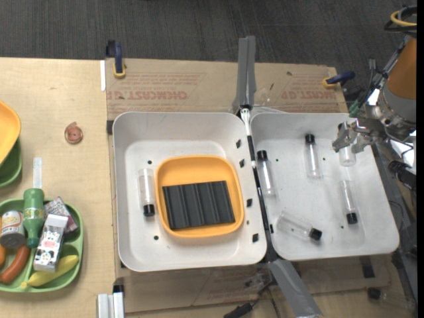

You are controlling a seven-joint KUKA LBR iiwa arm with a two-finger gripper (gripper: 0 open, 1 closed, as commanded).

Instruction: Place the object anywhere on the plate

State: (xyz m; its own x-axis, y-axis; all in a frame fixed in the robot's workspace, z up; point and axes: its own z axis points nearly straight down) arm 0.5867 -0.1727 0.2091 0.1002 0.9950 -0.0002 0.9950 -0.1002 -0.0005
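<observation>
Where arm enters, fingers (347,140) blurred, vial (347,156) indistinct

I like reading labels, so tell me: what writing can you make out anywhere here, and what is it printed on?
"CHEMCAST", red, upside down, on the cardboard sheet behind the left bin.
"CHEMCAST GP", partly hidden and again upside down, on the cardboard behind the right bin.
The small carton and can on the green plate carry print too blurred to read.
</observation>
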